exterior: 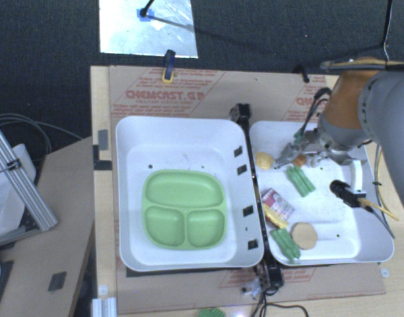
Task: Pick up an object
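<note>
Jaws look too small and blurry from up here, so I cannot tell if they are apart or closed. My gripper is low in the right bin, near its back left part, and it points toward the wall between the two bins. Just beside its tip, on the left, sits a little yellow ball; I cannot tell if they touch. Just below the tip lies a green stick, slanted, with one end close to the gripper. These two are the nearest things to pick. Farther toward the front of the bin lies a pink and yellow packet, close to the left wall. Below it is a tan disc. A second green piece lies right against the disc, in the front left corner. The arm reaches in from the right, grey, with an orange band above the wrist. The left bin holds a green plate with three parts, one long at the back and two small at the front. It lies flat in the middle of that bin, well apart from the gripper. Both bins sit on a tan board with red letters, and a yellow and black clamp grips its back edge. Beyond that, on the dark floor, lies a shiny square sheet.
</note>
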### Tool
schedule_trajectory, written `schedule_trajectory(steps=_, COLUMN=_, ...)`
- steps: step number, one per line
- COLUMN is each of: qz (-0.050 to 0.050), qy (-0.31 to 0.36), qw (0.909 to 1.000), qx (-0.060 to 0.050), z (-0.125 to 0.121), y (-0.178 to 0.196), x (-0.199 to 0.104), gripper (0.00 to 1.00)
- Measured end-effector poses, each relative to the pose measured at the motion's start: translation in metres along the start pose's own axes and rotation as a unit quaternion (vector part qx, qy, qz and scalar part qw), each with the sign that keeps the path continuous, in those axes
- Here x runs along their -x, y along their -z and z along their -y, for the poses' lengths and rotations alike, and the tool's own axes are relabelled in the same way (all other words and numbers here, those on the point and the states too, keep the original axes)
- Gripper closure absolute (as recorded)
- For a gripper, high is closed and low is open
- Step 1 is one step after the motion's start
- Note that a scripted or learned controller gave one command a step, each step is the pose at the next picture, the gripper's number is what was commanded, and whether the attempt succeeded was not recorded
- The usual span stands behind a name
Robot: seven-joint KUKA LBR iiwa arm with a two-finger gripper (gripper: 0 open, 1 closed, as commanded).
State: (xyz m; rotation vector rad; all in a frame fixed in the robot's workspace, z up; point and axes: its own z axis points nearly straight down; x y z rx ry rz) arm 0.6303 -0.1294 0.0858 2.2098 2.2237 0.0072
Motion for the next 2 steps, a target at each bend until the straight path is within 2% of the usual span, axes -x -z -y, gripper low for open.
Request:
schedule_trajectory(steps=1, qz=-0.001, qy=-0.003, qw=1.0, qx=-0.005, z=0.053, y=-0.002, x=-0.004, gripper=0.0)
schedule_trajectory(steps=2, qz=-0.001, qy=-0.002, qw=1.0, qx=-0.002, z=0.05, y=0.01, x=-0.003, gripper=1.0)
